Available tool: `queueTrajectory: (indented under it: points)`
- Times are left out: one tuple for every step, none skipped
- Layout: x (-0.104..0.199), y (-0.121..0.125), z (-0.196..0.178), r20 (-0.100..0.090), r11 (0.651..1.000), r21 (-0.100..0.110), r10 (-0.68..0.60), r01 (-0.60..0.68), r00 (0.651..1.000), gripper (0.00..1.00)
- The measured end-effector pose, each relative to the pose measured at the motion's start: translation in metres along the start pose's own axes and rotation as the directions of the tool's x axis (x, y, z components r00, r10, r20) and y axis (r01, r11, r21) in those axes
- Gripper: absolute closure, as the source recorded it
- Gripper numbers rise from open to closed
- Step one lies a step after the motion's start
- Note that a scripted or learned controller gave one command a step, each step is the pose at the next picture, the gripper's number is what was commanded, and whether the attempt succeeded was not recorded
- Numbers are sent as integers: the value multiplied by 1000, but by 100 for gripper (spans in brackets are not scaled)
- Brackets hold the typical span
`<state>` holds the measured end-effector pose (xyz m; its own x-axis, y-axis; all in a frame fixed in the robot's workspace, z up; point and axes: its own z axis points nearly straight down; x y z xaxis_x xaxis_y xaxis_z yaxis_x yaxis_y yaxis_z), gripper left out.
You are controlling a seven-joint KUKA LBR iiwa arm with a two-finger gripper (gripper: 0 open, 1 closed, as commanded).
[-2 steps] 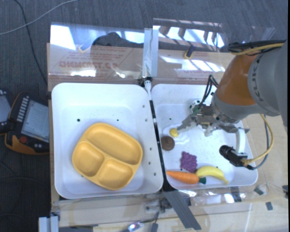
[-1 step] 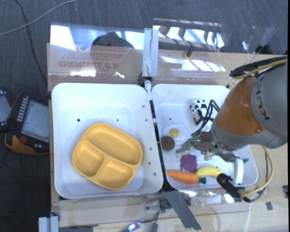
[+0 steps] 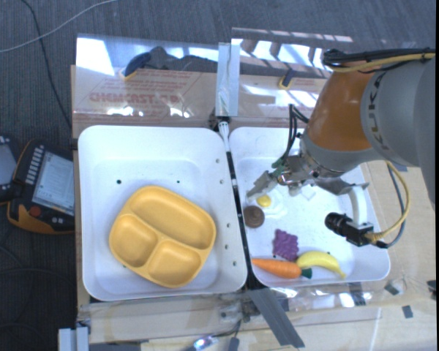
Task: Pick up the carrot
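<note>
The carrot (image 3: 276,268), orange with a green top at its right end, lies flat along the front wall of the right bin (image 3: 366,269). My gripper (image 3: 279,189) hangs over the middle of that bin, well behind the carrot and apart from it. Its fingers stand open with nothing between them. One fingertip (image 3: 257,189) reaches toward a yellow and white toy egg (image 3: 266,203).
Purple grapes (image 3: 284,243) and a banana (image 3: 320,262) crowd the carrot from behind and from the right. A brown round piece (image 3: 254,216) sits near the divider. The left bin (image 3: 95,167) holds a yellow compartment plate (image 3: 163,235). A black cylinder (image 3: 345,226) hangs off the arm.
</note>
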<state>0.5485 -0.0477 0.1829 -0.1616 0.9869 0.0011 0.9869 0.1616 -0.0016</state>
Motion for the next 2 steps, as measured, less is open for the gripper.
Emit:
queueTrajectory:
  points:
    - [-8,-59,1,0,956,3,293,-293,956,0]
    - [-8,-67,0,2,958,1,285,-285,958,0]
